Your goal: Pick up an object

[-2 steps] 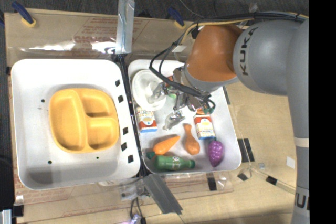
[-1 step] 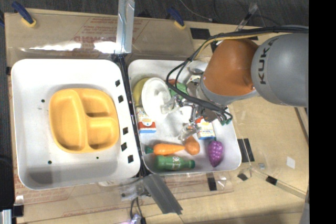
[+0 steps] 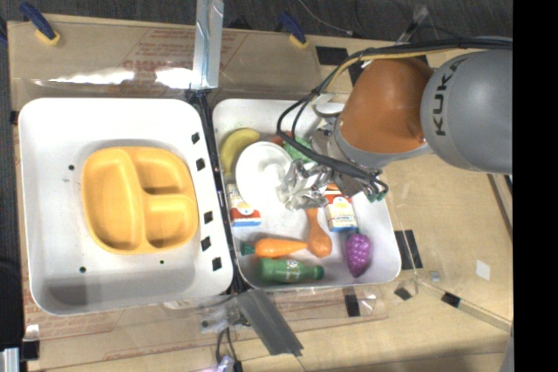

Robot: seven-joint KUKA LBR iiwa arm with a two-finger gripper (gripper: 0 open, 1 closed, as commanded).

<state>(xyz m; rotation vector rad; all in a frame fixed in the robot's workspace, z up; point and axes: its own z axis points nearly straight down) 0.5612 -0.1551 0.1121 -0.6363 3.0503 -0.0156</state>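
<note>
Nearest the camera, a green bottle (image 3: 292,272) is lying on its side along the front wall of the right bin (image 3: 391,250), with a carrot (image 3: 281,247) just behind it and a bunch of purple grapes (image 3: 357,251) sitting in the front right corner. All loose clutter, so any one of them is a candidate pick target.

Mid-bin, the gripper (image 3: 302,186) is hanging low over the pile, right at the edge of a white plate (image 3: 258,171) and just above an orange spoon-shaped piece (image 3: 317,233). A small carton (image 3: 340,213) is lying just beside it on the right, another one (image 3: 241,212) against the left wall. Can't tell whether the claw is open, closed or gripping; metal and cabling are blurring together there. Nothing visibly lifted, so I'm judging the grasp as not yet confirmed.

Further back, a banana (image 3: 237,145) is tucked behind the plate. The orange wrist (image 3: 388,107) is blocking the far corner.

The left bin (image 3: 44,187) is holding a yellow divided tray (image 3: 139,197), well apart from the action.
</note>
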